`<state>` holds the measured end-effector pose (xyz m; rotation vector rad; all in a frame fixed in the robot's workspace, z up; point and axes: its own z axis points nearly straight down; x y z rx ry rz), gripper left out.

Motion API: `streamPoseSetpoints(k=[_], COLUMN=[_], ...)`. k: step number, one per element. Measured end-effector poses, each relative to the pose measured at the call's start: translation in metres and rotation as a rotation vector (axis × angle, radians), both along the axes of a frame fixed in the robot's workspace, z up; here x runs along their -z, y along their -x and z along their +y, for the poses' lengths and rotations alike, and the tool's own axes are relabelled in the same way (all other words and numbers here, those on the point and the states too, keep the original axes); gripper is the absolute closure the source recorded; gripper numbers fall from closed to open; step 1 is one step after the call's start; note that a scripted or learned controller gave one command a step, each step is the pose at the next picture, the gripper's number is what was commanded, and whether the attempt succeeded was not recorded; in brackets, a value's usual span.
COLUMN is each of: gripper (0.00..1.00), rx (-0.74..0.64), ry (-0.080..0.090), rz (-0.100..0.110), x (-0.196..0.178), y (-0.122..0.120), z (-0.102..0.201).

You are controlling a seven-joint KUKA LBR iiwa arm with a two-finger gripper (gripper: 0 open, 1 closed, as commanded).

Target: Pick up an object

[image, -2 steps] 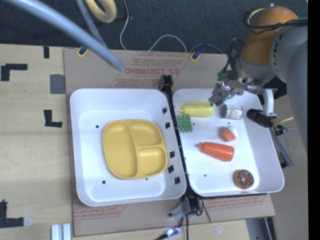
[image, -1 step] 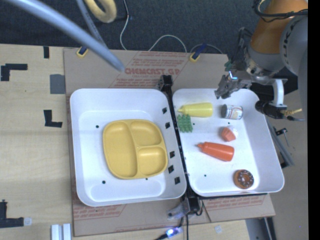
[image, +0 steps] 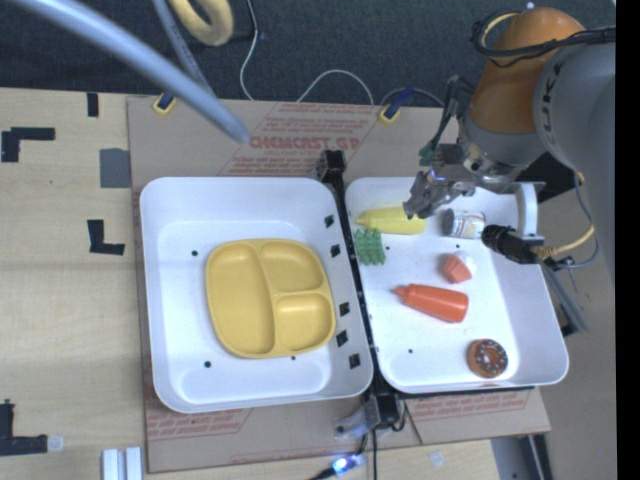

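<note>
In the right bin (image: 530, 363) lie a yellow corn cob (image: 388, 220) with a green leafy piece (image: 371, 247) beside it, a small red piece (image: 457, 268), an orange-red carrot (image: 433, 301) and a brown doughnut (image: 487, 357). My gripper (image: 424, 201) hangs at the far end of this bin, right over the corn cob's right end. Its dark fingers point down toward the cob, and nothing shows between them.
The left bin (image: 165, 268) holds a yellow divided plate (image: 268, 297). A black clip divider (image: 343, 258) runs between the bins. A grey pole (image: 120, 43) crosses the top left. Cables (image: 330, 83) lie behind the bins on the cardboard.
</note>
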<state>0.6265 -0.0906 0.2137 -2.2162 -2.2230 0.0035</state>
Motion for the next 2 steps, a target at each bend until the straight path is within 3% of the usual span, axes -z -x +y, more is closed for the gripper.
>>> streamPoseSetpoints(k=[2], gripper=[1.00], rx=[-0.001], ry=[0.000], rz=[0.001], x=[0.014], y=[0.045], z=[0.098])
